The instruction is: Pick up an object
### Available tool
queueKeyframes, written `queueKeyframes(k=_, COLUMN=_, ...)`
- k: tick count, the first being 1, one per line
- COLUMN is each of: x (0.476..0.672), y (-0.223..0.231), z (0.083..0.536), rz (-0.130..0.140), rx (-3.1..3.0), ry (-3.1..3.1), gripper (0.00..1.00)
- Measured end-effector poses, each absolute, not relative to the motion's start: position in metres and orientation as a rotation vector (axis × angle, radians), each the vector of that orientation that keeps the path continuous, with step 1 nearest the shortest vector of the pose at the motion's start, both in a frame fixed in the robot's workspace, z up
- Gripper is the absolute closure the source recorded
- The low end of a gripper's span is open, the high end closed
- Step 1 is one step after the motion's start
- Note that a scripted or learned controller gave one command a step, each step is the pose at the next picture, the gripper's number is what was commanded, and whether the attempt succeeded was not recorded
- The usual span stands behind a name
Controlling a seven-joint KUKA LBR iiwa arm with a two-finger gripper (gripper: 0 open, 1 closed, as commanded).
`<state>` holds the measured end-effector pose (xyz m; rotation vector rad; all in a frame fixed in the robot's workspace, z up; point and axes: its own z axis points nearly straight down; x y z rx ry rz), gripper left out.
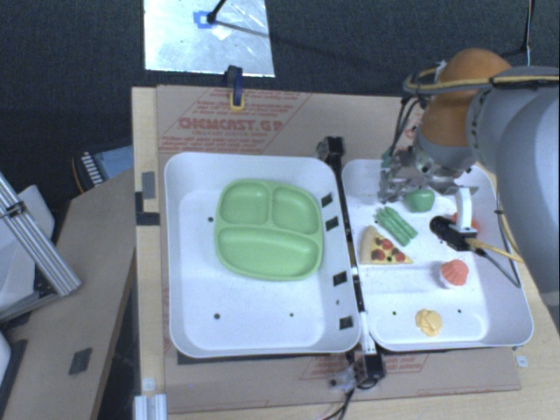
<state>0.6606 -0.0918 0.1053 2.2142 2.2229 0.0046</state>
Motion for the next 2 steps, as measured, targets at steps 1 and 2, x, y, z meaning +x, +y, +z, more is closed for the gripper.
queueKeyframes(k=1, x=0.659, y=-0.085, z=0.152, rz=0.007, rx=2.213, ry=2.224, gripper=1.0)
queueKeyframes(k=2, x=0.657, y=-0.088, z=0.198, rz=0.007, rx=2.213, ry=2.222, gripper=1.0)
